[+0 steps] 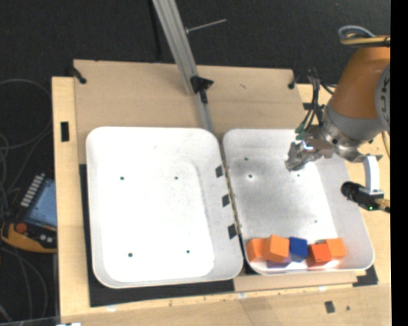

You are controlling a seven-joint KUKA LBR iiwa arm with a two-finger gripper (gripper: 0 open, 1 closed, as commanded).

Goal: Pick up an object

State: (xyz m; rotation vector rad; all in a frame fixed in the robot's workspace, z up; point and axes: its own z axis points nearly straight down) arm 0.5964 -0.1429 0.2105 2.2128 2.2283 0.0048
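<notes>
Along the front wall of the right bin [272, 148] lie several blocks in a row: an orange block [268, 248] at the left, a blue block [298, 247] in the middle and another orange block [326, 251] at the right. A purple piece peeks out under the left orange block. My gripper [298, 156] hangs over the far right part of the right bin, well behind the blocks. Nothing shows between its fingertips.
The left bin [156, 202] lies beside the right one, divided from it by a ridge with black clips. A slanted metal rail [180, 43] rises from the back of the bench. Cables and a handheld pendant [34, 212] lie off the bench's left side.
</notes>
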